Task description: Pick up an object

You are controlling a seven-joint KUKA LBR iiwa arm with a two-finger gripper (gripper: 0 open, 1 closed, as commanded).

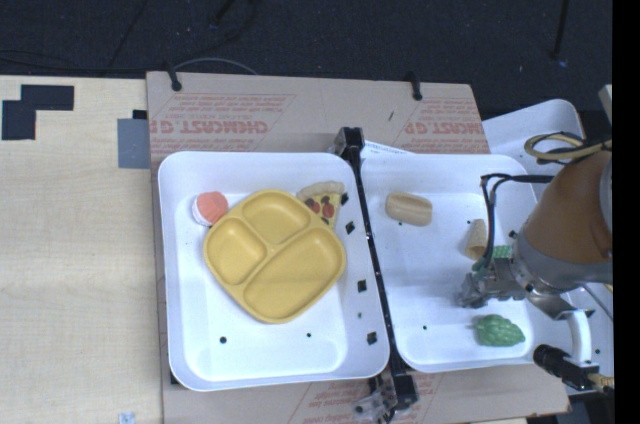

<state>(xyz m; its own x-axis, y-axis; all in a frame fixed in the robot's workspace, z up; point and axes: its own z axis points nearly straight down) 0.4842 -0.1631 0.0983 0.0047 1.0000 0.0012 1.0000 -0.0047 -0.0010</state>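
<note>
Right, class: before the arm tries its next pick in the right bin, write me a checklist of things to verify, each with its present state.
1. Claw is over the right bin: ok.
2. A thing is held between the fingers: cannot tell, the wrist hides them.
3. Targets within the right bin: ok. The green toy lies just below the claw, the tan bread roll lies near the far left corner, and a tan piece lies beside the arm.
4. Green toy apart from the claw: ok, a small gap shows.
5. Left bin things stay out of the way: ok. The yellow divided plate, pink disc and pizza slice sit beyond the divider.
</note>
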